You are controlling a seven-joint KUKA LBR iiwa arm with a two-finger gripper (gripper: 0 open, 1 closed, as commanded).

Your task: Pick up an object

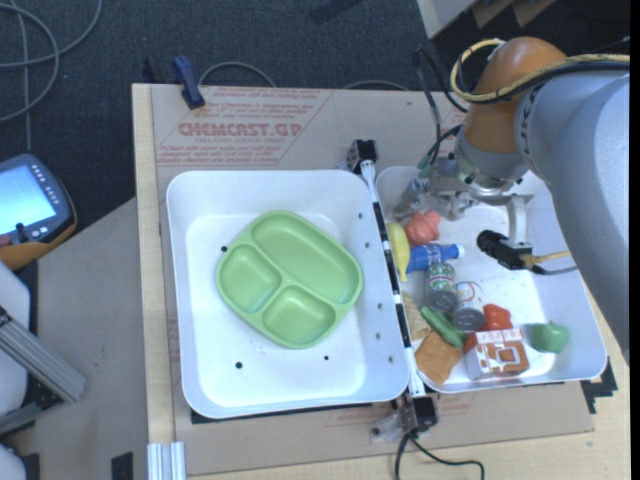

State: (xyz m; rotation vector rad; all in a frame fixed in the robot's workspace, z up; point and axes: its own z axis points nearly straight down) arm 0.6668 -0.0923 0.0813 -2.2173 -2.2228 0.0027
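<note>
Left bin [190,268]: green divided tray [290,278] lying flat near its middle. Right of the tray, second bin [575,313] with a clutter along its left wall: banana [399,248], orange-red ball [424,228], blue-capped bottle [432,259], carton [497,354], green pepper [548,337]. End effector [440,190] low over the ball, at the bin's far end; grip state cannot be made out.

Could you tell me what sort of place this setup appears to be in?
Probably a robotics lab bench: a grey arm reaches over two white bins, one holding a green divided plate, the other toy food, with loose cables on dark carpet.
</note>
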